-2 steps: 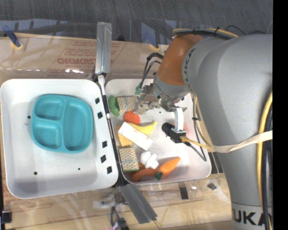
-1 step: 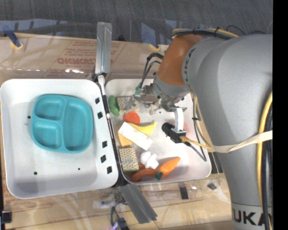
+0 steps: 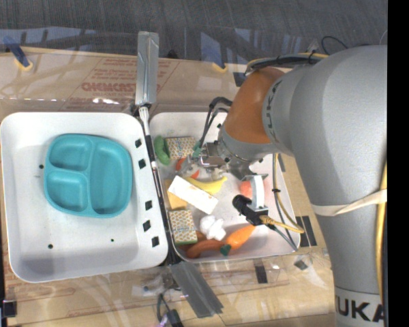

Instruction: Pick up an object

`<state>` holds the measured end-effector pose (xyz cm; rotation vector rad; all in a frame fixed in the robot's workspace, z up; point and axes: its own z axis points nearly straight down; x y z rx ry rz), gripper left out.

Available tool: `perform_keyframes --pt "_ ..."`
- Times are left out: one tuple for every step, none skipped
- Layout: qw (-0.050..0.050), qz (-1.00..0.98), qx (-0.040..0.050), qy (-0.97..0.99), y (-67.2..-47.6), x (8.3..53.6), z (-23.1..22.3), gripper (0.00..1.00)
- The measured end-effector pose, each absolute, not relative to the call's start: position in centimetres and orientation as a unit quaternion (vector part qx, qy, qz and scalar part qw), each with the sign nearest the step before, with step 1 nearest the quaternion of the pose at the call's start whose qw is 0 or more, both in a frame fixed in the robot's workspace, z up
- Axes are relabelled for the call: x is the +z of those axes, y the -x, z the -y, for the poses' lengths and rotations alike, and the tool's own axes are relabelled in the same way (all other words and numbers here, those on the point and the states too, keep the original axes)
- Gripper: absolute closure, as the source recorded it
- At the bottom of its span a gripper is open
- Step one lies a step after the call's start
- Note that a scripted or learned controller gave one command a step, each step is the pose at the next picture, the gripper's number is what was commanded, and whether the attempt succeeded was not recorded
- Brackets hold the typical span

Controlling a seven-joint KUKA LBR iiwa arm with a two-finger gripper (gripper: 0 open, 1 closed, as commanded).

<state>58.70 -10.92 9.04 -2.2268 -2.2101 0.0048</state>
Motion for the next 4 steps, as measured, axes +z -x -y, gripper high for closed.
perform_keyframes --pt "0.003 0.705 0.0026 0.709 -58.7 9.9 10.9 1.0" --pt "0.001 0.686 -0.0001 0.728 -58.5 21.1 5.2 1.0" --pt "0.002 0.685 0.001 0.728 -58.4 21.0 5.2 0.0" --pt "-0.009 0.778 -0.0048 0.628 -54.8 12.5 9.3 0.0"
